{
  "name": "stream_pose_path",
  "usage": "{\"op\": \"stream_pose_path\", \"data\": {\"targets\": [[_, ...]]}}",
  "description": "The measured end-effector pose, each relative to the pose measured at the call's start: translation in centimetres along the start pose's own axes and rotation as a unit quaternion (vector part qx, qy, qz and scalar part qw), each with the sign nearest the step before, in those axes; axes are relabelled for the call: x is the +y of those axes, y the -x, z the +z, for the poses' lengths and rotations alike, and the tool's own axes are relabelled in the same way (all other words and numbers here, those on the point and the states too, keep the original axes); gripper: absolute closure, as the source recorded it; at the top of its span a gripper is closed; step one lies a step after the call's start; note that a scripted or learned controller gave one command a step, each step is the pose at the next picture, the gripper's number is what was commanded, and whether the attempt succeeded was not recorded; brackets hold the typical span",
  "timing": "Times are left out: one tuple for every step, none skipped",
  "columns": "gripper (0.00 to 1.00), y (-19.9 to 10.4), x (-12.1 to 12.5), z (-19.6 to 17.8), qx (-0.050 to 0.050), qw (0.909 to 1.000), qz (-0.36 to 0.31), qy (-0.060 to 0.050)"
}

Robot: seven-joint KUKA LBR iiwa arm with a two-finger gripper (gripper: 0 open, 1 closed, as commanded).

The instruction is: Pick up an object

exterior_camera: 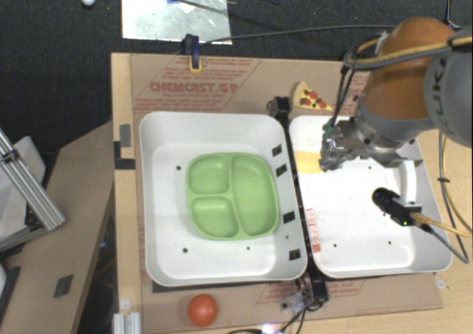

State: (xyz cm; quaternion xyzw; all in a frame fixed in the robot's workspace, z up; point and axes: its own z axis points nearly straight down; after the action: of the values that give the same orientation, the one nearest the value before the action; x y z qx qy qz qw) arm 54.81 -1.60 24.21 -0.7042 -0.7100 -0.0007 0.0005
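Yellow block (307,161) in the right bin (369,255) sits beside our gripper (332,154), whose grip we cannot tell.

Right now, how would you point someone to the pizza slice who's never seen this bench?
Find the two white bins; take the right bin. Look just beyond its far rim, on the brown board near the gap between the bins. The pizza slice lies there, a small yellow wedge with red spots, outside both bins.
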Motion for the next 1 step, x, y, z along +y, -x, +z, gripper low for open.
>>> {"op": "stream_pose_path", "data": {"targets": [[1.00, -4.85, -2.86, 0.00, 0.000, 1.0000, 0.000, -0.001]]}}
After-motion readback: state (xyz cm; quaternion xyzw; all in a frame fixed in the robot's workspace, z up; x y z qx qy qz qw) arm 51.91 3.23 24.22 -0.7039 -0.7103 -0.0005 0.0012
